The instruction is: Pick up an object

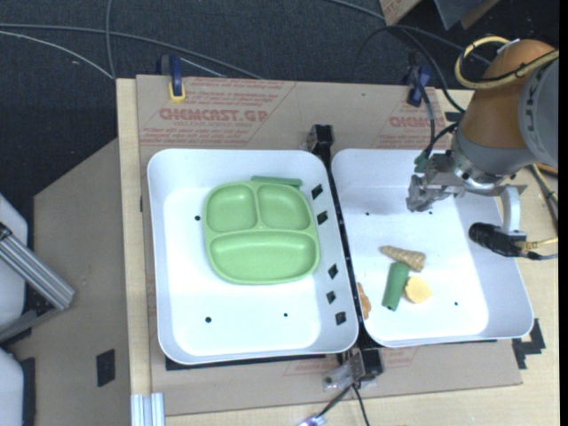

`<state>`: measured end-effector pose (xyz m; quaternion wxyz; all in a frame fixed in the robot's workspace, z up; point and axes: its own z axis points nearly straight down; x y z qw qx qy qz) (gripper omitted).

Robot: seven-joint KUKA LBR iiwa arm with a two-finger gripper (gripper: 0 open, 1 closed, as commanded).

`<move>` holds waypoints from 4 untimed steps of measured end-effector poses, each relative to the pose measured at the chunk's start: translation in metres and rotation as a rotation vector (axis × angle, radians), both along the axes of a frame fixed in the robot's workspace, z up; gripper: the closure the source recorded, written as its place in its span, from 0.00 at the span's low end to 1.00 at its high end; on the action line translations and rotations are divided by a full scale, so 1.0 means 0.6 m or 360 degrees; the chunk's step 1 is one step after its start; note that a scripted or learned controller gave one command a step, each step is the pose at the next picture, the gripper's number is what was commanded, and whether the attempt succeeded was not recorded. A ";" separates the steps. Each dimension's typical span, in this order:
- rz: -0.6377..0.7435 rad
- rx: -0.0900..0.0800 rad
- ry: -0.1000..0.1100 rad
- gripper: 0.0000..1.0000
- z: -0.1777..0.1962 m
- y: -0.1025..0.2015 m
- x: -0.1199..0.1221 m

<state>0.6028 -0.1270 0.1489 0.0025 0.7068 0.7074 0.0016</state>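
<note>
Poised over the upper middle of the right bin [497, 238], the gripper [424, 193], with nothing seen between its tips; whether spread or closed, impossible to tell from this slant. Toward the near edge of that same bin and slightly left of the gripper, a small cluster: green cylinder [394, 286] standing nearly along the near-far line, tan cone [404, 256] lying crosswise at its far end, yellow piece [417, 291] touching its right side. Probably a short drop toward the near rim, with closure across the cylinder's narrow width.

Grey arm [515, 105] from right, end effector [424, 193] downward.
</note>
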 end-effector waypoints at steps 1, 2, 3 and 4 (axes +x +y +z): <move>0.0001 0.0000 -0.0002 1.00 0.091 0.000 0.003; 0.0007 0.0004 0.0005 1.00 0.113 0.088 0.004; 0.0009 0.0007 0.0014 1.00 0.116 0.193 -0.018; 0.0009 0.0007 0.0015 1.00 0.104 0.284 -0.034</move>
